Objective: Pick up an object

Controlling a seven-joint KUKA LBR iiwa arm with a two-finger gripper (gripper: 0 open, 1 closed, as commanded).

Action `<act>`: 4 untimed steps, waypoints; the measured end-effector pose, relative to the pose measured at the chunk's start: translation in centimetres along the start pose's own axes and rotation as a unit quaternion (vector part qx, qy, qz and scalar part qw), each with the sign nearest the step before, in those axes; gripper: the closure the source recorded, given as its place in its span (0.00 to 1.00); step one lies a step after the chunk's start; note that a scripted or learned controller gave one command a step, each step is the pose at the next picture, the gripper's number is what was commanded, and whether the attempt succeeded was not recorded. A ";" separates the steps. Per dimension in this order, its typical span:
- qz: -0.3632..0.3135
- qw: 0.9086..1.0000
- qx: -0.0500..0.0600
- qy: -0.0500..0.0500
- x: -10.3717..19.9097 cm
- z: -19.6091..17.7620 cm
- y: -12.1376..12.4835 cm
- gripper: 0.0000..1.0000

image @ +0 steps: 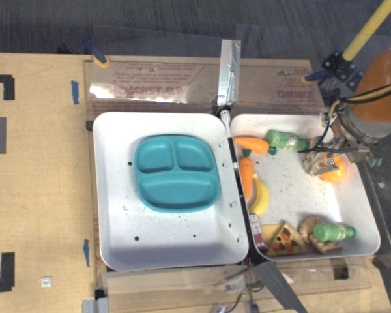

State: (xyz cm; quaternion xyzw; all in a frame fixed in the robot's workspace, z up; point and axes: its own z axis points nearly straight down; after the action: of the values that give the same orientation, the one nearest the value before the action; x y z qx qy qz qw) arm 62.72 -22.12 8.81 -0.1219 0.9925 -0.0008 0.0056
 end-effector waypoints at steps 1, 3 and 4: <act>-0.002 1.000 -0.002 0.000 -6.5 0.0 10.2 1.00; -0.281 0.960 -0.004 0.000 -3.7 0.2 -0.5 1.00; -0.508 0.861 -0.007 -0.005 -4.6 0.1 0.0 1.00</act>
State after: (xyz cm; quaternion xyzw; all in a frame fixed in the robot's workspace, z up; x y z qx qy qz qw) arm 67.15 -21.04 8.73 -0.6095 0.7927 0.0038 0.0086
